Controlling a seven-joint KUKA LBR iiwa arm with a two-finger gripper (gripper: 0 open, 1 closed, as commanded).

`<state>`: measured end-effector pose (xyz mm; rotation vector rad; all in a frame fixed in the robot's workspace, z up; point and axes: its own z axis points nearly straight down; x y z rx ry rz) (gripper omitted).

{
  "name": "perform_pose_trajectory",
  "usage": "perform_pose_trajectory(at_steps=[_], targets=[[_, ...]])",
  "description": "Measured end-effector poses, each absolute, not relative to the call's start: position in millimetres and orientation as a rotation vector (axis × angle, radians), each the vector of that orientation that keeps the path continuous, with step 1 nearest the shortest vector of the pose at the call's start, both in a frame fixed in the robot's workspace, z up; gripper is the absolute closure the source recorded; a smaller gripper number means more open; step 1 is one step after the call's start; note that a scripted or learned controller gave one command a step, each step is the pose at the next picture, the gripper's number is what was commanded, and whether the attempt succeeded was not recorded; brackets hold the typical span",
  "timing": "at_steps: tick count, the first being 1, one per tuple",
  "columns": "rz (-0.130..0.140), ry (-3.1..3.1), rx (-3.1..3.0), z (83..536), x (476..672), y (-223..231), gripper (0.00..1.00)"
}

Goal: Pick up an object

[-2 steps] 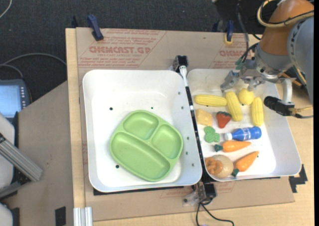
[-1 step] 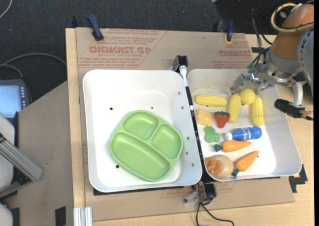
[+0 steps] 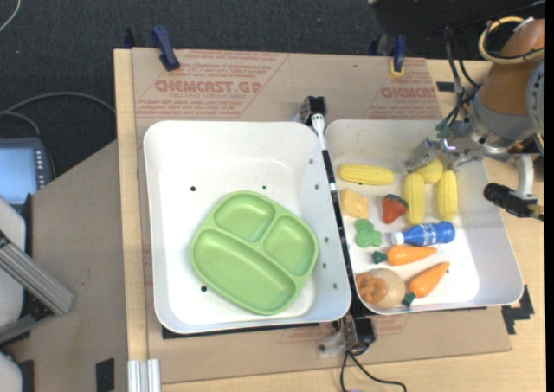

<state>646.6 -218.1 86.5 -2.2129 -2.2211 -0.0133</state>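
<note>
we logged two shallow white bins side by side on a cardboard-covered bench. the left bin (image 3: 164,208) held one light green plastic tray with three compartments (image 3: 254,251), lying flat near the bin's middle.

the right bin (image 3: 493,252) held the pickable stock, all toy food, crowded together:
- a yellow plastic corn cob lying crosswise (image 3: 365,175) toward the far edge;
- two yellow corn cobs standing lengthwise, one (image 3: 415,196) just beside the other (image 3: 447,194), with a smaller yellow piece (image 3: 432,173) above them;
- a pale yellow cheese-like wedge (image 3: 354,203);
- a red strawberry (image 3: 395,208);
- a green broccoli-like piece (image 3: 368,234);
- a blue and white bottle (image 3: 425,234) lying on its side;
- two orange carrots, one (image 3: 407,254) above the other (image 3: 428,279);
- a tan rounded piece (image 3: 381,287) at the near corner.

the grey two-finger gripper (image 3: 435,152) hung at the far right part of this bin, just above the upright cobs, below the orange band of the arm (image 3: 512,61). its fingers looked spread apart, with nothing seen between them, though the view was small and we held that loosely.

we judged the step to be the descent onto a target. the nearest cobs were the likely pick; to do it well, the fingers wanted to straddle one cob across its narrow width, avoiding the neighbour touching it.
</note>
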Motion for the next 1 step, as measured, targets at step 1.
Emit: perform_pose_trajectory(at_steps=[1], targets=[[-0.003, -2.229, -2.219, 85.1, 668.1, -170.6, 0.00]])
